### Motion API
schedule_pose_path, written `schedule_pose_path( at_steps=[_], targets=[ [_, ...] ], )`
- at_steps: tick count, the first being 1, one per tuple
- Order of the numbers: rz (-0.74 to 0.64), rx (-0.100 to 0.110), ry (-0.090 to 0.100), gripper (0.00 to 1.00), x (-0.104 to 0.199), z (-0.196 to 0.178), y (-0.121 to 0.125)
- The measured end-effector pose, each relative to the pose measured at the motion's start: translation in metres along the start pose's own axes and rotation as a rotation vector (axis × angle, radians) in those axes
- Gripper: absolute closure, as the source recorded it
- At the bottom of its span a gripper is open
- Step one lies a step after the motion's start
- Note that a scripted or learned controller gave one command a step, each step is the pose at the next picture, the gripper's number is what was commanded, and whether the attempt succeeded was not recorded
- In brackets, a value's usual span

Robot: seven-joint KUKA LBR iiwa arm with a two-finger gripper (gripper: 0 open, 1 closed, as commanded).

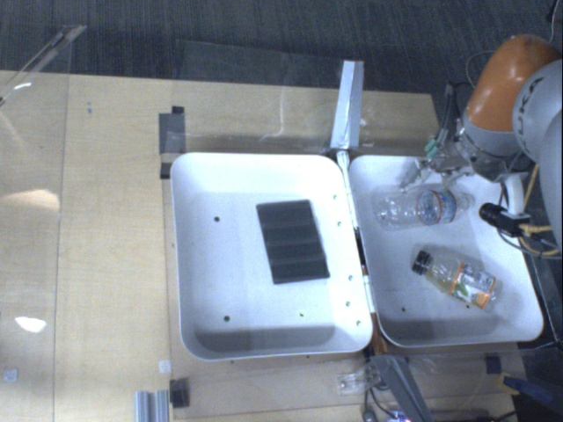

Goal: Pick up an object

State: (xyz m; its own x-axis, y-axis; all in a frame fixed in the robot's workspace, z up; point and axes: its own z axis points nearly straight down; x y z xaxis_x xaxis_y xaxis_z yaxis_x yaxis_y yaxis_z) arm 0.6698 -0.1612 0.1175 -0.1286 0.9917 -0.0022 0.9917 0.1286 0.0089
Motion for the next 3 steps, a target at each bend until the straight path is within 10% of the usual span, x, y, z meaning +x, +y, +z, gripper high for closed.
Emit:
schedule_pose_path(
  at_steps=[1, 2, 3],
  targets=[
    [-0.142, 0.000, 0.000, 0.00, -0.038, 0.029, -0.046],
    [-0.143, -0.009, -0.003, 1.00, -0.036, 0.016, -0.043],
    [-0.143, -0.009, -0.003, 0.00, -0.036, 0.016, -0.043]
  ],
)
